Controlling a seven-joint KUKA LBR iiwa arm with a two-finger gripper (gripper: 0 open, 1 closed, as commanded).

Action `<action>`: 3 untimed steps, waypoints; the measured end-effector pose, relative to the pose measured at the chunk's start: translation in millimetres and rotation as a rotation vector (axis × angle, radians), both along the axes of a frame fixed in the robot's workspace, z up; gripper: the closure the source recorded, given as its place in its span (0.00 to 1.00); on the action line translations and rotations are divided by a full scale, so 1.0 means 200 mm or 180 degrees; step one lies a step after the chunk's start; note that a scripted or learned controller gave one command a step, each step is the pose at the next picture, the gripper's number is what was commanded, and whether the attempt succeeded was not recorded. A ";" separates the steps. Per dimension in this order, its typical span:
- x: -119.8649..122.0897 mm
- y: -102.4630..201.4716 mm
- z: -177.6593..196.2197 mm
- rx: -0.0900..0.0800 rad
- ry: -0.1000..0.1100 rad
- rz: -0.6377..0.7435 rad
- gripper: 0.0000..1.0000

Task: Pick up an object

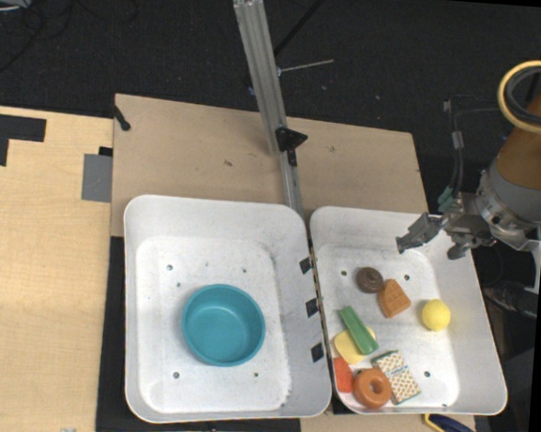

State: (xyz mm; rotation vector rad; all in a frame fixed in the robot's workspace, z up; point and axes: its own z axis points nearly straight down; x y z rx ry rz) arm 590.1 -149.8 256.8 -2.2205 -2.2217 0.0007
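Note:
My gripper (435, 238) hangs open over the far right part of the right bin (483, 370), with nothing between its fingers. Below it in that bin lie a brown round piece (369, 279), an orange block (394, 298) and a yellow ball (436, 315). Nearer the front are a green stick (358, 330) on a yellow piece (346, 348), an orange ring (371, 388) and a checkered packet (398, 376). All of these lie apart from the gripper.
A teal bowl (223, 324) sits in the left bin (156, 238). A slanted metal rail (268, 83) runs from the back down to the gap between the bins. The arm's orange-banded wrist (524, 138) stands at the right edge.

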 end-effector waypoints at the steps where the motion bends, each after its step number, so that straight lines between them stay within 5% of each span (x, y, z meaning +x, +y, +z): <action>1: 0.03 0.04 -0.28 0.0003 0.0015 0.0002 0.00; 3: -0.02 0.06 -0.77 -0.0001 -0.0003 0.0001 0.00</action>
